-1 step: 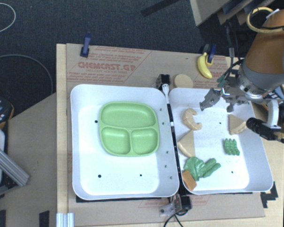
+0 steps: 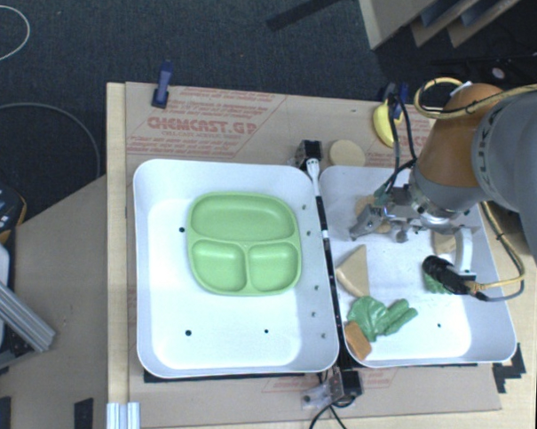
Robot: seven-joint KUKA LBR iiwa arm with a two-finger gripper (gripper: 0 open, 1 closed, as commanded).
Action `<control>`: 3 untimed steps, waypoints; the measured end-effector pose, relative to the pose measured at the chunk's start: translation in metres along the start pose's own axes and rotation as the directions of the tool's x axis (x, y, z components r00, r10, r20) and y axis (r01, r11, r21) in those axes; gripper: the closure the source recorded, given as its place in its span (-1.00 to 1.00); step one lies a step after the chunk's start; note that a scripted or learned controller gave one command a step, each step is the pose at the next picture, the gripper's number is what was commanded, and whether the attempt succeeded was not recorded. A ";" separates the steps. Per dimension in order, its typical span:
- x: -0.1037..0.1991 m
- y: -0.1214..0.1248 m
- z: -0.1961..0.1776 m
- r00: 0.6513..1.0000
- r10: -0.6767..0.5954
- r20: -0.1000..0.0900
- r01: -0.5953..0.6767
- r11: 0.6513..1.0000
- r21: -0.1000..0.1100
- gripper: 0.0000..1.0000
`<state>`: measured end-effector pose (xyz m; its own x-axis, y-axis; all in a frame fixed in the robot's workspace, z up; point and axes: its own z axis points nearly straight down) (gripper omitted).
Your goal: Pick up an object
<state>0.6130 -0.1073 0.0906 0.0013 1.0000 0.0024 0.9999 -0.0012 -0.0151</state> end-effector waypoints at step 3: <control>0.071 -0.013 -0.100 1.000 -0.007 -0.002 0.007 1.000 -0.017 1.00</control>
